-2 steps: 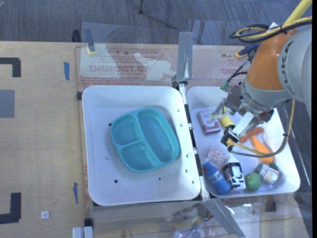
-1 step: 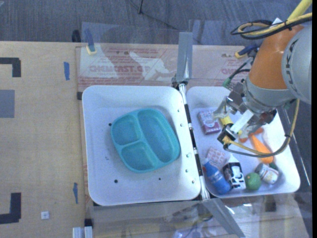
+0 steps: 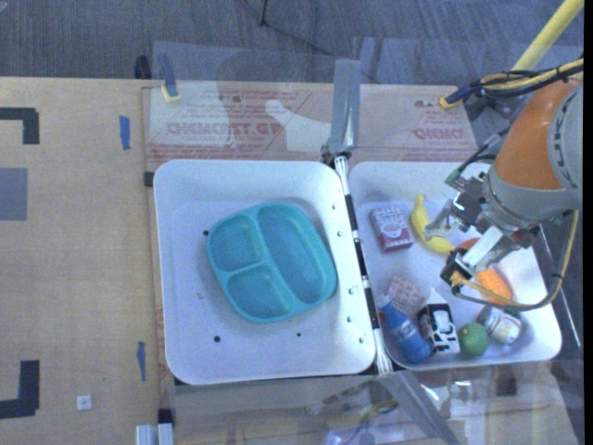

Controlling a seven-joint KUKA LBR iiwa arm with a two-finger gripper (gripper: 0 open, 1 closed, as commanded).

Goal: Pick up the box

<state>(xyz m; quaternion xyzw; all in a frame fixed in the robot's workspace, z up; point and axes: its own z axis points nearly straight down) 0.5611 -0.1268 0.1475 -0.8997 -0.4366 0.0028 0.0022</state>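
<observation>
The box (image 3: 391, 228) looked light and stiff; grasp its long sides. The claw (image 3: 456, 216) hung at its 3 o'clock, state indeterminate.

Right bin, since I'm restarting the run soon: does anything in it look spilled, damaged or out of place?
Nothing looks spilled or broken. The right bin is merely crowded: the box lies flat beside the banana, and the bottle lies among the clutter at the near wall.

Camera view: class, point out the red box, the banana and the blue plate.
red box (image 3: 391, 229), camera view, top face
banana (image 3: 422, 224), camera view, middle of its curve
blue plate (image 3: 295, 248), camera view, largest compartment's floor
</observation>
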